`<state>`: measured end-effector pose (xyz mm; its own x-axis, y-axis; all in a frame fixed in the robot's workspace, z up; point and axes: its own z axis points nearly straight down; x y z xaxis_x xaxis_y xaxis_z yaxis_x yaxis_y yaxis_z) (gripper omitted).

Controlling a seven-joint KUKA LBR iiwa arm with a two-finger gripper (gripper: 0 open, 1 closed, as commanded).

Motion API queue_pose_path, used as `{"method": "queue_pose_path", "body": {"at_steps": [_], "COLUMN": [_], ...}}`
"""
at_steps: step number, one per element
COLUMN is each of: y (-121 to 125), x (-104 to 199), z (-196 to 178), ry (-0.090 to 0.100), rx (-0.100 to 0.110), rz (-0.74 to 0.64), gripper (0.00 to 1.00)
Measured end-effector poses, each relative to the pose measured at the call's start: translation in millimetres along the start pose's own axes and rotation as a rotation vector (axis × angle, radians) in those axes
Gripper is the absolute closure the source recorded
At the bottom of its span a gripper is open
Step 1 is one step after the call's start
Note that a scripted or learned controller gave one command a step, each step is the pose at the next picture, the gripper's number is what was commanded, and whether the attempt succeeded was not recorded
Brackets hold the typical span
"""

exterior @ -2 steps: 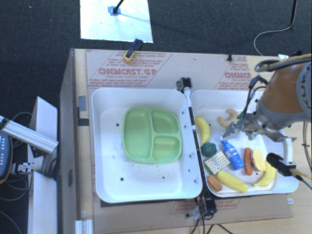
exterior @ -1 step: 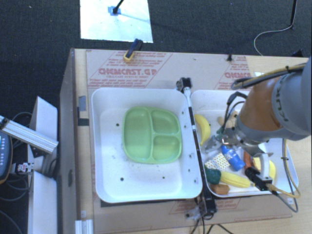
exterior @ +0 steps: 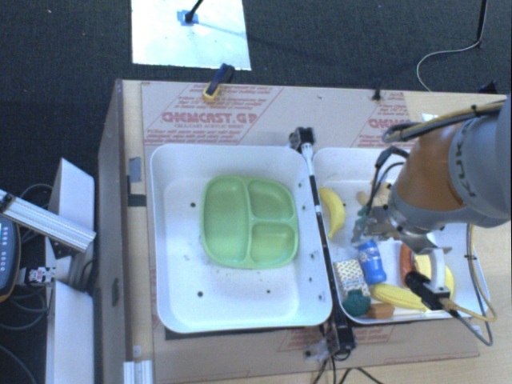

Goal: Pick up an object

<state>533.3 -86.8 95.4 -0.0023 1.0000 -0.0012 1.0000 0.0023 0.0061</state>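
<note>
My gripper (exterior: 366, 229) hangs over the right bin (exterior: 352, 160), just above the top end of a small blue bottle (exterior: 370, 264) that lies on the bin floor. A yellow banana (exterior: 334, 211) lies to the gripper's left, against the bin's left wall. Near the front edge sit a speckled yellow block (exterior: 349, 276), a dark green lump (exterior: 358, 302) and a small orange piece (exterior: 382, 311). A second yellow fruit (exterior: 400, 297) and a red item (exterior: 407, 260) lie to the right of the bottle, partly under the arm.
The left bin (exterior: 180, 294) holds a light green divided plate (exterior: 250, 220). A black ridge (exterior: 316, 206) separates the two bins. The grey and orange arm (exterior: 448, 174) covers the right bin's far right part. Cables run along the bench's right edge.
</note>
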Motion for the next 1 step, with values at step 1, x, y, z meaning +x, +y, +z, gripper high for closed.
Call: {"method": "queue_pose_path", "body": {"at_steps": [1], "y": [21.9], "x": [43.7], "z": [-223.3], "ry": [0.001], "rx": [0.000], "rz": [-0.002], "gripper": [1.00]}}
